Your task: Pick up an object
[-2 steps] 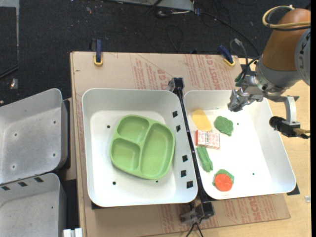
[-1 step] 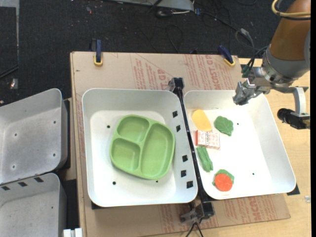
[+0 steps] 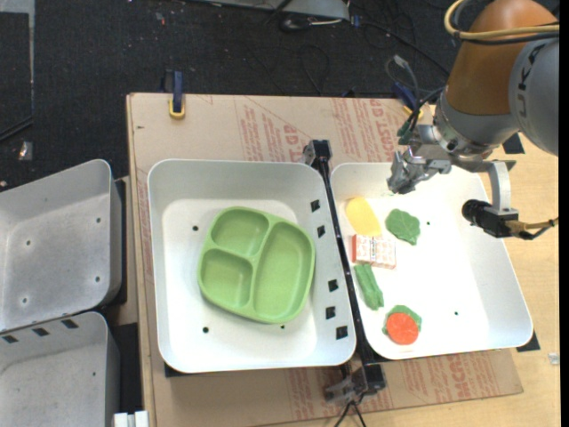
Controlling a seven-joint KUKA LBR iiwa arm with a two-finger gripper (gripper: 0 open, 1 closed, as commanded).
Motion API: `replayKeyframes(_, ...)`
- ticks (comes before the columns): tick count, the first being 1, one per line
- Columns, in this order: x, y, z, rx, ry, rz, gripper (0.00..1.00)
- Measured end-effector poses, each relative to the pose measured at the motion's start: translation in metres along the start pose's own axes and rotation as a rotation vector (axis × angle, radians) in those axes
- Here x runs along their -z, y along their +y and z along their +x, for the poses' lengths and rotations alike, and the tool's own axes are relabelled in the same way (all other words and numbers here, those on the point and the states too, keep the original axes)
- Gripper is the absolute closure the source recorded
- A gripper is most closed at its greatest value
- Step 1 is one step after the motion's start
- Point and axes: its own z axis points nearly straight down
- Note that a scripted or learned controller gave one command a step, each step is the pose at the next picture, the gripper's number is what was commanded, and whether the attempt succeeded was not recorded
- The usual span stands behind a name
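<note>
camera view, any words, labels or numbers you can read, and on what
Red print runs over the cardboard sheet under the bins, seen reversed: not readable with confidence.
The small red-and-white box in the right bin has print too small to read.
Nothing else bears text.

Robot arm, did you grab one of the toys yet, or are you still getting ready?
Nothing looks picked up yet. The gripper hovers over the back of the right bin, nothing visible between its fingers. The yellow piece, green leaf, small box, green pod and tomato all lie in the bin. Lowering, gripping and lifting remain.
</note>
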Motion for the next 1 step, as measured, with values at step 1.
replayKeyframes(1,0.0035,0.0079,0.0451,0.000,0.000,-0.002,1.00)
